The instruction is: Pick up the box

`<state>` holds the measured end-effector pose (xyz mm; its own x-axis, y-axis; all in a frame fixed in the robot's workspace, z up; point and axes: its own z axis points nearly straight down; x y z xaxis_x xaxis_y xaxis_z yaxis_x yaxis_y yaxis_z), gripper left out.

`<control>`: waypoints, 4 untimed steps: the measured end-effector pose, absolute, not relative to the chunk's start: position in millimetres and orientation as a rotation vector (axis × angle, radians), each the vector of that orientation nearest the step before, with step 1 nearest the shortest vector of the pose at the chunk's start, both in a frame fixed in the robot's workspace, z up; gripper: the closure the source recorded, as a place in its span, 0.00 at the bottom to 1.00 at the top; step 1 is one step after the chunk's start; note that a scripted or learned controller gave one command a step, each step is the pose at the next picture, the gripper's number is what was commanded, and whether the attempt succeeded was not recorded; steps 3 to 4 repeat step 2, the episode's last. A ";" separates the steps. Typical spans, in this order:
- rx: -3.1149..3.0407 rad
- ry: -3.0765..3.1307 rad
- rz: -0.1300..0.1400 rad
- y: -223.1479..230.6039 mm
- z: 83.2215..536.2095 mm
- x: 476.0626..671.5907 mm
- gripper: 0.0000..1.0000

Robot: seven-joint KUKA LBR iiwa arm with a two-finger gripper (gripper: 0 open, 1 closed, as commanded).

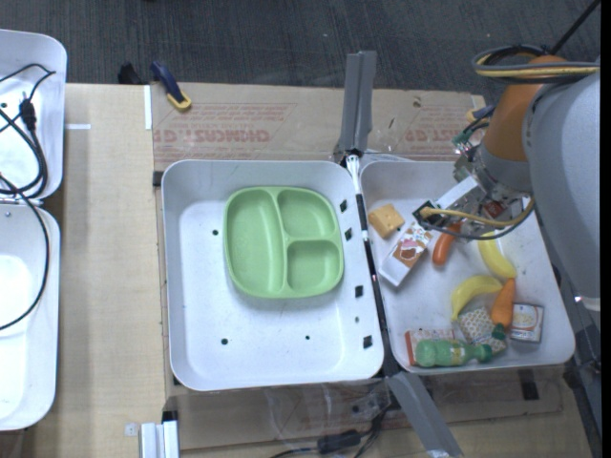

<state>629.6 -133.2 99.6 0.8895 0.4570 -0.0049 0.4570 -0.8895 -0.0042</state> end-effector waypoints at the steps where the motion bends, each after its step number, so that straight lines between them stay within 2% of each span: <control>1: -2.991 -0.962 0.003 -194.0 334.1 624.0 1.00; 2: -3.015 -0.883 0.005 -208.2 440.8 651.2 1.00; 4: -3.015 -0.883 0.005 -208.2 440.8 651.2 1.00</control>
